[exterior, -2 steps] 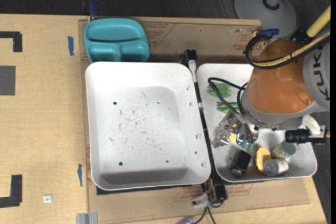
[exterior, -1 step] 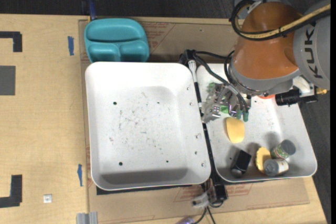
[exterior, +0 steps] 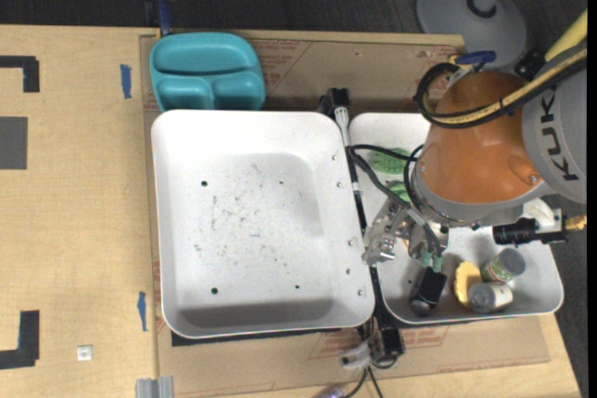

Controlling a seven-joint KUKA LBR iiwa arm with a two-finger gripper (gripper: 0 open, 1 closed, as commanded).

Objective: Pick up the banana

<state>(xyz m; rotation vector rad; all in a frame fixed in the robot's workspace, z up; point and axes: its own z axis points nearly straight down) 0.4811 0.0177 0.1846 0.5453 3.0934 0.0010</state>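
Here, hand [exterior: 403, 240] near banana [exterior: 465, 281].

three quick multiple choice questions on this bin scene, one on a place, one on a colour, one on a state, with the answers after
1. Where is the gripper?
A. over the left bin
B. over the right bin, near its left wall
C. over the teal tray

2. What colour is the tray behind the left bin?
A. teal
B. red
C. black

3. How does the small yellow item, likely the banana, stand?
A. clamped in the gripper
B. lying in the left bin
C. lying in the right bin, apart from the gripper

Answers:
1. B, the gripper hangs just right of the divide between the bins.
2. A, the compartment tray at the top is teal.
3. C, it lies by the cans near the front wall, to the right of the gripper.
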